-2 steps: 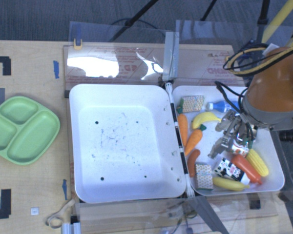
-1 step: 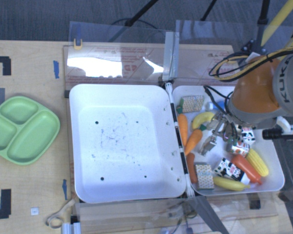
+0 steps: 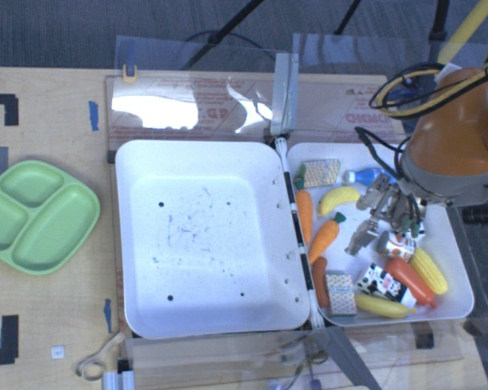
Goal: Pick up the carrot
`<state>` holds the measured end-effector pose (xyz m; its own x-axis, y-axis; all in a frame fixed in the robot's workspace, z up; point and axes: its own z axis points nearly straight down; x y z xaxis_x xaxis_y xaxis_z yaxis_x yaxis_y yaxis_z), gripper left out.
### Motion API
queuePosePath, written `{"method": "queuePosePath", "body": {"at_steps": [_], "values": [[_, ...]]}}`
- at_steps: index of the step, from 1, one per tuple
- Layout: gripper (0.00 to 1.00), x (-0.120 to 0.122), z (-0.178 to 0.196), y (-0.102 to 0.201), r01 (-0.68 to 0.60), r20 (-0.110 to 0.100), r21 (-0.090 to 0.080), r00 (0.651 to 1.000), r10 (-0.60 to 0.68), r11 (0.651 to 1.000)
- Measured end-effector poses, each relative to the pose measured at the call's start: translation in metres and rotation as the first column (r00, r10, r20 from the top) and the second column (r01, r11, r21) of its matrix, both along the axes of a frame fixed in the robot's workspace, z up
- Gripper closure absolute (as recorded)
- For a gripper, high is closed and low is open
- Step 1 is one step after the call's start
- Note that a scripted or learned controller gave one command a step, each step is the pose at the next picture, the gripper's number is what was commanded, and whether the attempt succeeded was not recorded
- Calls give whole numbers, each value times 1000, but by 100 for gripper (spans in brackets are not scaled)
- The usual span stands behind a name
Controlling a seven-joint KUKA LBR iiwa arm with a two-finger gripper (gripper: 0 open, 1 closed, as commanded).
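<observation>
Wooden desk (image 3: pixel 49 120) carrying two white bins, the arm reaching in from the right.

The carrot (image 3: pixel 323 240) is lying tilted in the right bin (image 3: pixel 459 295) near its left wall, beside a second orange piece (image 3: pixel 305 215). The pincer (image 3: pixel 372 227) is hovering just right of it among crowded toys; whether it is open or closed is hard to tell. The left bin (image 3: pixel 146 177) is sitting beside a green plate (image 3: pixel 37 215).

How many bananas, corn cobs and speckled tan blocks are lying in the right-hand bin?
Bananas: 2
Corn cobs: 1
Speckled tan blocks: 2
Total: 5
</observation>
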<state>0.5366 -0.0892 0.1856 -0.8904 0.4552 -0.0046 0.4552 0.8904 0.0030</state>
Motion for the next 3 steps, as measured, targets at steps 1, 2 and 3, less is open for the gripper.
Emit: {"method": "queuePosePath", "body": {"at_steps": [1, 2, 3], "values": [[0, -53, -87, -7, 119, 7, 1, 993, -119, 993], [0, -56, -1, 12, -55, -1, -1, 999, 55, 999], [0, 14, -15, -5, -138, 0, -1, 990, 138, 990]]}}
